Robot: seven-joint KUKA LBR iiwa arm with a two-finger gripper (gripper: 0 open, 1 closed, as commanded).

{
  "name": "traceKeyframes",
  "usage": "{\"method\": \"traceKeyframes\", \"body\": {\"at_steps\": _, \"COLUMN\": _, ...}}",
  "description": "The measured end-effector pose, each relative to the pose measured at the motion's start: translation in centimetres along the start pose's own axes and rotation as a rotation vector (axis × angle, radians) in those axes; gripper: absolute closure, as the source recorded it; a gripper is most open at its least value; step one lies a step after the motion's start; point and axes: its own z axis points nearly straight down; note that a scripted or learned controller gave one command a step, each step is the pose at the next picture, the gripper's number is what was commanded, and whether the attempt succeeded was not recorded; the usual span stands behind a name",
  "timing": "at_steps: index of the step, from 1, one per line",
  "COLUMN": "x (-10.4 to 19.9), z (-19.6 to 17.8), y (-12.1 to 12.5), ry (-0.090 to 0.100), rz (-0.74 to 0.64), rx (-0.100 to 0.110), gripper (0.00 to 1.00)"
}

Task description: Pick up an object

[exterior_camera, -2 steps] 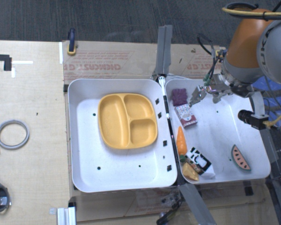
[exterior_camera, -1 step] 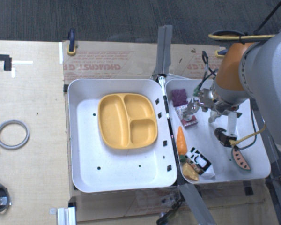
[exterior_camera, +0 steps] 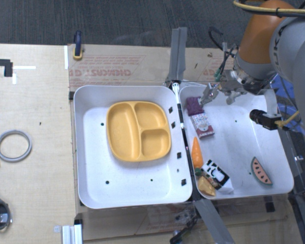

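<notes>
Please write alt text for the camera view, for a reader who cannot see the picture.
A grey and orange robot arm holds its claw above the far end of the right bin, near a purple item and a small carton. This bin also holds a carrot, a watermelon slice and a black-and-white packet. The left bin holds a yellow divided plate.

1. A yellow three-compartment plastic plate (exterior_camera: 139, 130) lies in the left white bin (exterior_camera: 86, 151).
2. The right white bin (exterior_camera: 274, 156) holds a purple block (exterior_camera: 193, 105), a small red-and-white carton (exterior_camera: 202, 125), an orange carrot (exterior_camera: 196, 153), a black-and-white packet (exterior_camera: 216, 174) and a watermelon-slice toy (exterior_camera: 262, 171).
3. The grey arm's tool (exterior_camera: 219, 91) hangs over the right bin's far end, near the purple block.
4. A grey tape ring (exterior_camera: 12, 145) rests on the table (exterior_camera: 30, 197).
</notes>
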Motion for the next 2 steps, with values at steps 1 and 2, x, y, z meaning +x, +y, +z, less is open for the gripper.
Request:
{"method": "traceKeyframes", "body": {"at_steps": 1, "x": -1.6, "z": 10.1, "y": -4.2, "ry": 0.002, "rz": 0.000, "rx": 0.001, "gripper": 0.00}}
{"method": "traceKeyframes", "body": {"at_steps": 2, "x": -2.7, "z": 10.0, "y": -0.4, "ry": 0.001, "rz": 0.133, "rx": 0.000, "gripper": 0.00}}
